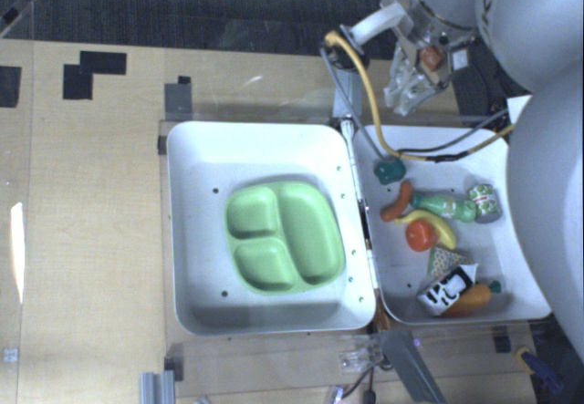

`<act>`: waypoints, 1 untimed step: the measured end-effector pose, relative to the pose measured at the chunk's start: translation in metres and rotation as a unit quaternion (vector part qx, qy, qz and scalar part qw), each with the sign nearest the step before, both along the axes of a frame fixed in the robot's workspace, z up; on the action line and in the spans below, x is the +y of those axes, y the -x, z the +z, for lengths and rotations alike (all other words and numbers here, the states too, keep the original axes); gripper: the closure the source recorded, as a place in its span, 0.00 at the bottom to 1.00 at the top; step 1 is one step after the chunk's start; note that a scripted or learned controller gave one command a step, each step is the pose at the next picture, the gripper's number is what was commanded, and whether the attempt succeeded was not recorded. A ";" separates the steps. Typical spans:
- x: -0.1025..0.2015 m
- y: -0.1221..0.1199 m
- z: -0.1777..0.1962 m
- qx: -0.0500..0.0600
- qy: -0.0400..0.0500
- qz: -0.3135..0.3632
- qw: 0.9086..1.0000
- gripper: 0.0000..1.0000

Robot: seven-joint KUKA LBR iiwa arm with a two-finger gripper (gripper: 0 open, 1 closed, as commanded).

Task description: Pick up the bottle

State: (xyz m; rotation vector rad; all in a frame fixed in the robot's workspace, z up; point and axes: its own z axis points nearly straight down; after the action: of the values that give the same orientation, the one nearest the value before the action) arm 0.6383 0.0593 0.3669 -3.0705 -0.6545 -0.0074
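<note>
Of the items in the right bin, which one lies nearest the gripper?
The small teal item at the right bin's upper left corner. It lies just below the gripper, apart from the cluster of other items lower down.

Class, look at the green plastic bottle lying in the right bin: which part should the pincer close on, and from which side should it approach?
Probably the green plastic bottle is best gripped across its slim middle body, coming straight down from above. It lies on its side, long axis running left-right, so fingers should close across its narrow width. The yellow banana and orange sausage crowd its left end, so keep right of them.
</note>
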 end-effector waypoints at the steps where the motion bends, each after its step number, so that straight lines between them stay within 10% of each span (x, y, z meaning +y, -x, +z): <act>1: -0.029 -0.021 0.070 0.000 0.002 0.099 0.995 1.00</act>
State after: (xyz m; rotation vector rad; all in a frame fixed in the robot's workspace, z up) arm 0.6590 0.0301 0.4364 -2.9933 -0.9559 -0.0066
